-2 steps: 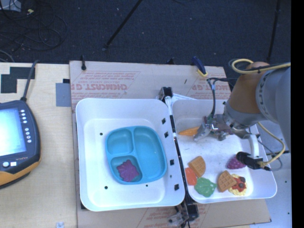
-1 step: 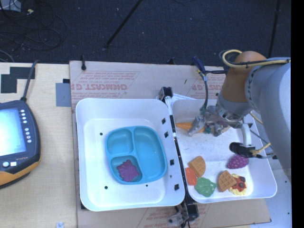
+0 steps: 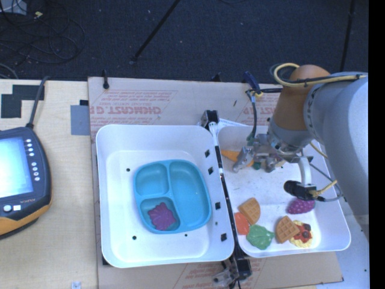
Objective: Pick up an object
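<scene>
Two white bins [image 3: 114,161] on cardboard [image 3: 132,107] printed upside-down "CHEMCREST O.A"

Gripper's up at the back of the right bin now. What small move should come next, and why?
Probably lower it a little toward the orange piece by the divider. The gripper sits at the far end of the right bin, with that piece just to its left. The waffle, green toy and grapes lie nearer the front, a longer reach.
</scene>
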{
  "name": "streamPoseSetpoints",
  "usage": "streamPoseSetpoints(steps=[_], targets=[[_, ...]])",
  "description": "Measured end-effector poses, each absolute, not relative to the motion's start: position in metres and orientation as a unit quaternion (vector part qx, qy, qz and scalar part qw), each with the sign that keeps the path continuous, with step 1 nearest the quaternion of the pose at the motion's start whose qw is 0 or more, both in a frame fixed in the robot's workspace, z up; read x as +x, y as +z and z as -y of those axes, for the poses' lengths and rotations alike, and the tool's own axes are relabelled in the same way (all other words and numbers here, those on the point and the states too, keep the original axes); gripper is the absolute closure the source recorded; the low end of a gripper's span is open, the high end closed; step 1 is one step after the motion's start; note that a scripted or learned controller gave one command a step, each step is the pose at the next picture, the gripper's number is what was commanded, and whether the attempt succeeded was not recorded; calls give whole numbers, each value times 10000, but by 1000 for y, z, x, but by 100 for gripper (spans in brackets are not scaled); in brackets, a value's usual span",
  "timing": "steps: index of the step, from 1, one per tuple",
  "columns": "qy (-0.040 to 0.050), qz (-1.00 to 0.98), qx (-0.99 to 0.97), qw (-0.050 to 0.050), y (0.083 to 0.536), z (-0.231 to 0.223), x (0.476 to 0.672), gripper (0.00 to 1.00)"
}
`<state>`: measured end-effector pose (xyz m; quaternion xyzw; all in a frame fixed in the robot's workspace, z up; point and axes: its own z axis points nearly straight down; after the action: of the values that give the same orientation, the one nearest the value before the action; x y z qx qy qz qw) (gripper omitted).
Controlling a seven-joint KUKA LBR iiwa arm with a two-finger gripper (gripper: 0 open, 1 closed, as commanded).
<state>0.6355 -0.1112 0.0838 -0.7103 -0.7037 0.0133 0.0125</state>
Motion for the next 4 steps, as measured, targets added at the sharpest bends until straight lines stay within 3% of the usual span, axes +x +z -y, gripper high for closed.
streamPoseSetpoints(steps=[4], targets=[[126, 7041, -7099, 119, 84, 107, 636, 0]])
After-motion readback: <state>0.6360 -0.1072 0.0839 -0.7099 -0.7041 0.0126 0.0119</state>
